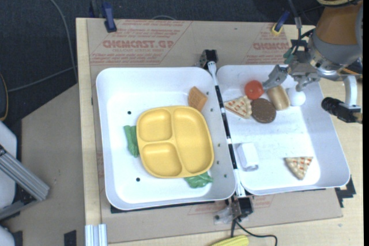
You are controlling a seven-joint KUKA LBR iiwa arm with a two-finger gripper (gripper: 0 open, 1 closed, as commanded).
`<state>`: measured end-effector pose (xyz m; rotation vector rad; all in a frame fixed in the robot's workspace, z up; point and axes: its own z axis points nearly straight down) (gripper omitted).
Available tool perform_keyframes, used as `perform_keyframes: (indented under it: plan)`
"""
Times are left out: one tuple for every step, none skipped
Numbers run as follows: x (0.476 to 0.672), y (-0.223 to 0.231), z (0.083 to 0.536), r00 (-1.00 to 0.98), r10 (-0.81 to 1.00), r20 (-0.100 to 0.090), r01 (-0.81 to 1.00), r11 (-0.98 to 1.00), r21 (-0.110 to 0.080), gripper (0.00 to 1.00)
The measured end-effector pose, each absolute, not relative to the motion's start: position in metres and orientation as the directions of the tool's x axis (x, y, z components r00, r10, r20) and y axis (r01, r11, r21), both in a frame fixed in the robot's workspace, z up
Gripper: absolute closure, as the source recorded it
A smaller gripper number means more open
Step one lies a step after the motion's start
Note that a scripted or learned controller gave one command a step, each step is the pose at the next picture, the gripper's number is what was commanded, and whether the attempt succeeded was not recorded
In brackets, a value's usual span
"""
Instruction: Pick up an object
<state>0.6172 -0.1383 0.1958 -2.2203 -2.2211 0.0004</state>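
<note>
On the cardboard-topped desk, our claw hangs spread open above the roll in the right bin, so we should descend straight, clearing the tomato.

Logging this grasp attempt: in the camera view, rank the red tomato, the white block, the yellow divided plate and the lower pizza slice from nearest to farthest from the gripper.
1. Red tomato, right bin's upper part, just left of the gripper.
2. White block, right bin's lower left.
3. Lower pizza slice, right bin's lower right; too close to the block to call firmly.
4. Yellow divided plate, left bin.
</note>
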Motion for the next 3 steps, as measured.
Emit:
perform_keyframes:
  plan:
    - [0.639,-0.109,0.09,-0.001,1.0,-0.003,1.0,0.001,0.01,0.0]
    - [0.667,-0.116,0.086,-0.002,1.0,-0.001,1.0,0.002,0.003,0.0]
    - [0.668,-0.116,0.096,-0.003,1.0,-0.002,1.0,0.003,0.005,1.0]
